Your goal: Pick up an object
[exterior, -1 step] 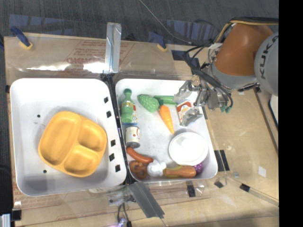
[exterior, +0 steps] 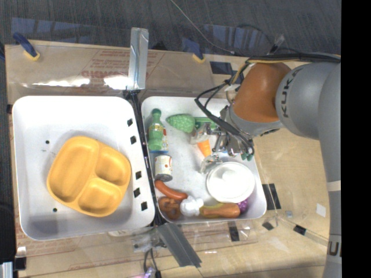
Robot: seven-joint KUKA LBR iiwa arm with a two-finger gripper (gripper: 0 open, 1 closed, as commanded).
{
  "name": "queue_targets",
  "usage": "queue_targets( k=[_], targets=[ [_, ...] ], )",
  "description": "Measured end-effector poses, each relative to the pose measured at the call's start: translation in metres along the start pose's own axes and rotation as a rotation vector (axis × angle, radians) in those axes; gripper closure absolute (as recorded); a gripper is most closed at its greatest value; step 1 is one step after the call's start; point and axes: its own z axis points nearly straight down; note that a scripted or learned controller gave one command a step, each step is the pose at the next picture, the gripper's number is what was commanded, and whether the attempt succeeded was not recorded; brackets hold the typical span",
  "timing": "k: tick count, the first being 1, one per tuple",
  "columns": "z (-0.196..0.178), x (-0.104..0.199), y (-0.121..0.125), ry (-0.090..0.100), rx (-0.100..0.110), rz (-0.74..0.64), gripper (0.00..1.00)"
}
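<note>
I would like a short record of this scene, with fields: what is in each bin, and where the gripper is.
left bin: yellow divided plate
right bin: green bottle, small can, green toy, orange piece, white round lid, sausages
gripper: low over the right bin, beside the orange piece
held object: none seen between fingers

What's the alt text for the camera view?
Gripper reaches down into the right bin, above a white bowl, among a green bottle, a can and toy food. Left bin holds a yellow divided tray.
</note>
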Motion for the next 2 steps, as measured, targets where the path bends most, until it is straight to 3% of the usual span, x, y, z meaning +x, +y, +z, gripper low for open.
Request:
queue_targets(
  k=[1, 2],
  targets=[
    [-0.013, -0.003, 0.002, -0.006, 0.002, -0.010, 1.00],
    [-0.131, -0.062, 0.032, -0.013, 0.002, 0.128, 1.00]
  ],
)
